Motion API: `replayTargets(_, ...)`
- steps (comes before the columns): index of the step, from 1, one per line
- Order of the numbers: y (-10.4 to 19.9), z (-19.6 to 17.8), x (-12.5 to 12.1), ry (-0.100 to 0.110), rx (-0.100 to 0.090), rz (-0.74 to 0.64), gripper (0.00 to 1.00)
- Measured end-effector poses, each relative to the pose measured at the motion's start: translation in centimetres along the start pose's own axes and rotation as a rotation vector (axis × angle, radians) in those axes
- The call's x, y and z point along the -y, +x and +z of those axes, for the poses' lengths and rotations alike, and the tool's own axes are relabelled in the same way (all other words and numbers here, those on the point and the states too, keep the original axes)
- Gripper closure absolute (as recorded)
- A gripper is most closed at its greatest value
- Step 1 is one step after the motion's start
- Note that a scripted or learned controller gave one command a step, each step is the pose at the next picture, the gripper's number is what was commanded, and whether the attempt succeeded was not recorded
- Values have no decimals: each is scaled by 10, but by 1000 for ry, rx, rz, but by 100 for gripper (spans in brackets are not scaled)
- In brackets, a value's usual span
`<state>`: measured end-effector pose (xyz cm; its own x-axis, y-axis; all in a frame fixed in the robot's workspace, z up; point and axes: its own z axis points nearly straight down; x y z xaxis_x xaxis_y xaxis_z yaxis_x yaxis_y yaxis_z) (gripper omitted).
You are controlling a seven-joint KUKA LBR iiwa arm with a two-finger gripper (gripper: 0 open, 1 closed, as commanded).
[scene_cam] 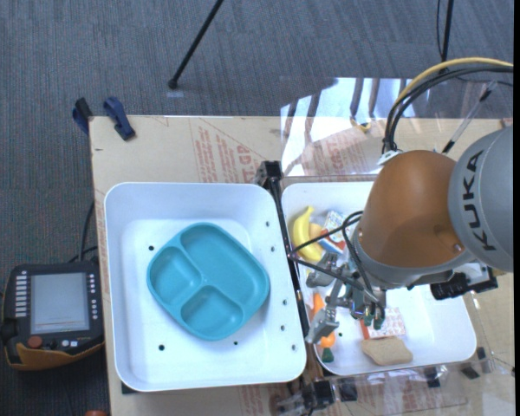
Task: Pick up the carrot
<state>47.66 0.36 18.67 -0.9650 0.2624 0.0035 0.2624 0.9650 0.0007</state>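
Note:
The carrot (319, 302) is a small orange piece lying against the left wall of the right bin (455, 336). It is partly covered by the gripper, and an orange and green bit shows just below it. My gripper (345, 308) hangs under the orange-banded wrist (412, 219), low over the bin's front left part, directly beside and over the carrot. The metal gripper parts overlap the carrot, so I cannot see whether anything is held.
A banana (303, 230) lies behind the carrot, with small packets beside it. A tan cracker (386, 351) rests near the right bin's front edge. The left bin (126, 232) holds a teal divided plate (208, 280). A teach pendant (56, 306) sits left of the bench.

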Motion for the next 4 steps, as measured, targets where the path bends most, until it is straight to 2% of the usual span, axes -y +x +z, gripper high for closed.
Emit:
replayTargets(1,-4,0,14,0,3,374,0)
replayTargets(2,-3,-1,12,1,2,953,0)
replayTargets(3,-5,1,24,3,0,1363,0)
replayTargets(4,-5,1,23,4,-1,1361,0)
